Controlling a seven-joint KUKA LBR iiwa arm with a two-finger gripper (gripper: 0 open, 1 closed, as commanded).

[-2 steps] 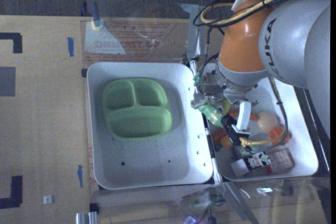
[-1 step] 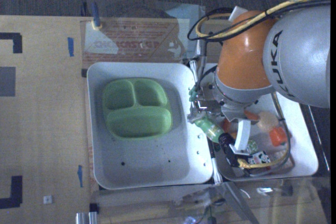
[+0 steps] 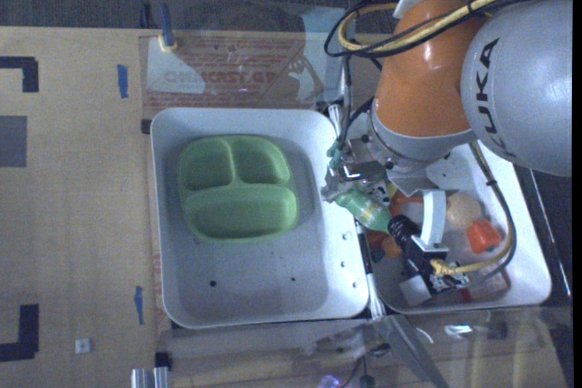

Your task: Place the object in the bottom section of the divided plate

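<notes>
Green plate [image 3: 238, 186] alone in left bin [image 3: 182, 286], gripper [image 3: 350, 186] above the bins' shared edge, seemingly clutching green bottle [image 3: 368, 212], right bin [image 3: 536, 273] crowded

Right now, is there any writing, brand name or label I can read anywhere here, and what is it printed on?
"UKA": black letters on the grey arm, the rest of the brand cut off by the curve.
Reddish print on the clear sheet above the left bin: too blurred to read.

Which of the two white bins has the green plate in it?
The left bin, the one farther from the arm. The green plate lies in its upper half, while the right bin holds a jumble of small items under the arm.
</notes>
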